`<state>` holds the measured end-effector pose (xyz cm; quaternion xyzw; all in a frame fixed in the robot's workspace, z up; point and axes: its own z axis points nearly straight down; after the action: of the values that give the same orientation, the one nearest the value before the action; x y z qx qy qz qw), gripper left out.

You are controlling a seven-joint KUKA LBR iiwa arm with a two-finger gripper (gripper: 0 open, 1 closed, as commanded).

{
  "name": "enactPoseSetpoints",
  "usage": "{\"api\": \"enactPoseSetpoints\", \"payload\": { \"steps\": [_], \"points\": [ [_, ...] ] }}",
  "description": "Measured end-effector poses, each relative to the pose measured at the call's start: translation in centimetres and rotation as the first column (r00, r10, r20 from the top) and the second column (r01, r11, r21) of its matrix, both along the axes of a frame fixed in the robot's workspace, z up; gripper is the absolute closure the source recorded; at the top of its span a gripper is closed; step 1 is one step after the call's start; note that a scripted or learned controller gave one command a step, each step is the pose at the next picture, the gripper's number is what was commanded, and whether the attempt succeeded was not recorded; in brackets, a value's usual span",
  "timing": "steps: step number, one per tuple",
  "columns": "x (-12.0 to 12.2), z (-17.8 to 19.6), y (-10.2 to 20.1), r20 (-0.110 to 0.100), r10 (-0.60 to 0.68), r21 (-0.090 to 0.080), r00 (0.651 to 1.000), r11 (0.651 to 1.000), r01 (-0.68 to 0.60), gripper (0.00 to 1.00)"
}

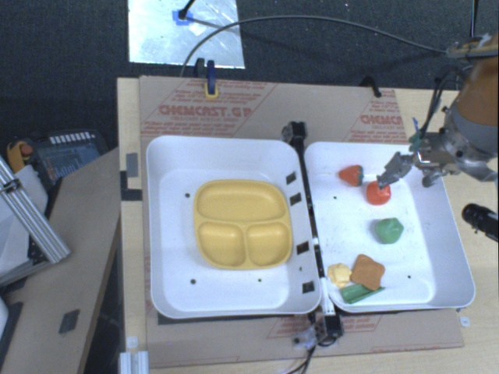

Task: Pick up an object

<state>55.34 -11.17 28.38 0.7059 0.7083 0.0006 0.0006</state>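
over the right bin, the gripper touches a red object, its grip impossible to tell.

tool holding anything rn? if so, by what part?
Cannot be told. The tool sits right at the top edge of the round red piece in the right bin; no grip is visible.

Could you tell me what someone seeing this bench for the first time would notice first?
Most striking is the yellow divided tray, alone in the middle of the left bin. Next, the small toy foods scattered in the right bin: a red piece right under the tool, a green one below it, and a brown slice near the front.
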Motion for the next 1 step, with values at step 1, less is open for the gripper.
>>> {"api": "enactPoseSetpoints", "payload": {
  "steps": [1],
  "points": [
    [0.20, -6.25, 0.11, -0.004, -0.002, 0.001, 1.000, 1.000, 0.002, 0.00]
  ]
}}
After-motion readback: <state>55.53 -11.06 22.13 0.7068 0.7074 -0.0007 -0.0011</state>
